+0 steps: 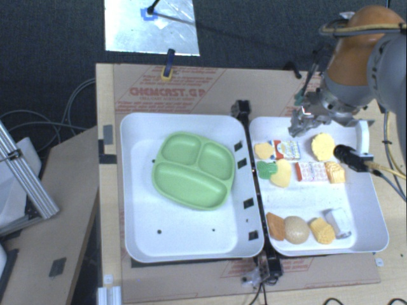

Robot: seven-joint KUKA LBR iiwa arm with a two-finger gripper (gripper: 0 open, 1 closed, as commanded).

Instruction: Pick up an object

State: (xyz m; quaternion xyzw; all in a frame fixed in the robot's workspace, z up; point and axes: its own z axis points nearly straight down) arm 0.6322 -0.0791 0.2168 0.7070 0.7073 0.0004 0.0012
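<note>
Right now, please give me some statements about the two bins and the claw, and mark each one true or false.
1. The green divided plate lies in the left bin. True.
2. The claw hangs over the left bin. False: it is over the far edge of the right bin.
3. The green plate has three compartments. True.
4. All the small food items are on the green plate. False: they lie in the right bin, for example the yellow round piece.
5. The arm carries an orange band. True.
</note>
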